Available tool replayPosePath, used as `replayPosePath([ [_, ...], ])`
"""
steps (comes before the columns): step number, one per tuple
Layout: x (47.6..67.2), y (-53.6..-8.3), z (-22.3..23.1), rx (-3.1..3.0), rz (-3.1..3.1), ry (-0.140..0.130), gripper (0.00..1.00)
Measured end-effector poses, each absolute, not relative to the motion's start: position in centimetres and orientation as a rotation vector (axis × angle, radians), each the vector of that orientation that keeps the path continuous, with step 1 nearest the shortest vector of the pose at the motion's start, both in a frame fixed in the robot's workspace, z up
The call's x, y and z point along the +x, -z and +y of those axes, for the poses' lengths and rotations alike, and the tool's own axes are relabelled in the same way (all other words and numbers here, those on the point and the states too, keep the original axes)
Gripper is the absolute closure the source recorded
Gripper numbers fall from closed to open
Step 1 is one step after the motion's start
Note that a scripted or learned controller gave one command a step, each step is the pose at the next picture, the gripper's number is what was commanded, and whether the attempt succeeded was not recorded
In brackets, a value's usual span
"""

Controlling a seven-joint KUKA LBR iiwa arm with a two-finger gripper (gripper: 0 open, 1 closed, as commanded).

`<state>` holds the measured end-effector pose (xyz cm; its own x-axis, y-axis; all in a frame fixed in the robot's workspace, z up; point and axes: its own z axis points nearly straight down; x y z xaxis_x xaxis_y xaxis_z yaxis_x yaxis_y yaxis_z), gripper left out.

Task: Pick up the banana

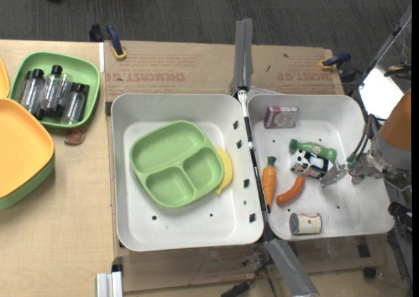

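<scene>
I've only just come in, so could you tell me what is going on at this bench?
The arm reaches in from the right, and its claw sits low in the right bin, beside the green bottle and the black-and-white toy. The banana it is meant to pick up lies in the left bin, partly tucked under the green divided plate, untouched. A toy carrot, a sausage and a can also lie in the right bin.
</scene>
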<state>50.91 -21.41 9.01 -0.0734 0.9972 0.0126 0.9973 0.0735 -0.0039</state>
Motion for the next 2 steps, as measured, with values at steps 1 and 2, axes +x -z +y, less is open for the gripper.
replayPosePath([
  [1, 50.91, -9.01, -21.42, -2.13, -2.293, 0.009, 0.0],
  [2, 50.91, -9.01, -21.42, -2.13, -2.293, 0.009, 0.0],
])
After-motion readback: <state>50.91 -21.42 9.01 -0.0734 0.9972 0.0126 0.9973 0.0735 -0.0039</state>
